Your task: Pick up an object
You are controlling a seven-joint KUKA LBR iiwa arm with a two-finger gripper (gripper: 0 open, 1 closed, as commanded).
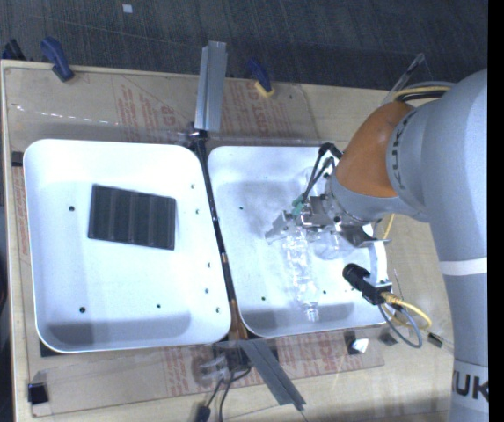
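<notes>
A light wooden bench (102, 95) stands on a dark grey floor (234, 7). Blue clamps (58, 58) grip its far edge. Two white bins (49, 165) sit side by side on it.

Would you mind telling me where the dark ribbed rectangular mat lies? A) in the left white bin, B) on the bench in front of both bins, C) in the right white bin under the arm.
A: the dark ribbed rectangular mat lies flat on the floor of the left white bin, well apart from the grey arm over the right white bin.
</notes>
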